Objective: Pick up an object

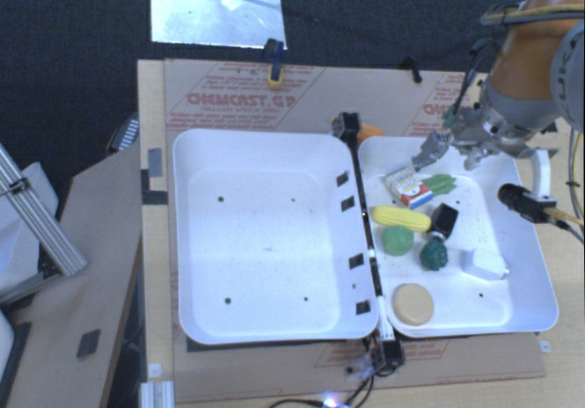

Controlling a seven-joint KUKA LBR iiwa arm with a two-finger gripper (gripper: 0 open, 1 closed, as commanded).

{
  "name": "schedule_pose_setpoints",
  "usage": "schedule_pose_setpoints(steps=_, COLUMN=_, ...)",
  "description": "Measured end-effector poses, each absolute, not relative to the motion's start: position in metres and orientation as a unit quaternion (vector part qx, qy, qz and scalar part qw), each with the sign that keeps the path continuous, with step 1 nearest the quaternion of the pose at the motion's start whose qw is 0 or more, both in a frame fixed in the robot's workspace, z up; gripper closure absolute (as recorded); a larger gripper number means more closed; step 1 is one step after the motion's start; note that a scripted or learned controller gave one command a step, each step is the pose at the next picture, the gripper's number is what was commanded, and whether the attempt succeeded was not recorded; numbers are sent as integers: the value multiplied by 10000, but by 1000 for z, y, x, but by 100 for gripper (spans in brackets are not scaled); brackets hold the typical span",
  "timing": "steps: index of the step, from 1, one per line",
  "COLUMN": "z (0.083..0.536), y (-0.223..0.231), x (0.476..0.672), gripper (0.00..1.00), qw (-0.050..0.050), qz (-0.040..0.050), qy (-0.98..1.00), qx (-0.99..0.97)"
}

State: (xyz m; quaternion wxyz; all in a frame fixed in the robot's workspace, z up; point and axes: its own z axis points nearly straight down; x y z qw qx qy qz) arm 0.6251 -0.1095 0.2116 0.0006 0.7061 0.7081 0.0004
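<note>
Two shallow white bins are seen side by side on the bench (228,91), which is covered by a printed cardboard sheet. The left bin (265,232) is separated from the right bin (521,306) by a dark divider strip.

All the loose objects are gathered in the right bin. A yellow corn cob (402,218) is laid near the divider, and it is taken here as the landmark. Just above it, a small white and red box (406,187) is found, with a green leafy toy (439,183) beside the box on the far side from the divider. A pale green ball (397,241) is placed just below the corn cob. A small black block (444,219) is set just beyond the cob's outer end, and a dark teal lump (434,255) is seen below that block. A tan round disc (413,304) is positioned well below the cob, near the bin's front wall. A white block (483,263) lies farther out.

The gripper (430,153) is held above the white and red box, up and outward from the corn cob. Nothing is seen between its fingers; whether they are spread or closed cannot be told.
</note>
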Motion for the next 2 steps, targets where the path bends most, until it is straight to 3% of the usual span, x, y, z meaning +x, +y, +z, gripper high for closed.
schedule_pose_setpoints(steps=1, z=141, y=-115, x=669, gripper=0, qw=6, qz=-1, qy=7093, qx=7050)
schedule_pose_setpoints(steps=2, z=99, y=-125, x=671, gripper=0, qw=36, qz=28, qy=7085, qx=7057)
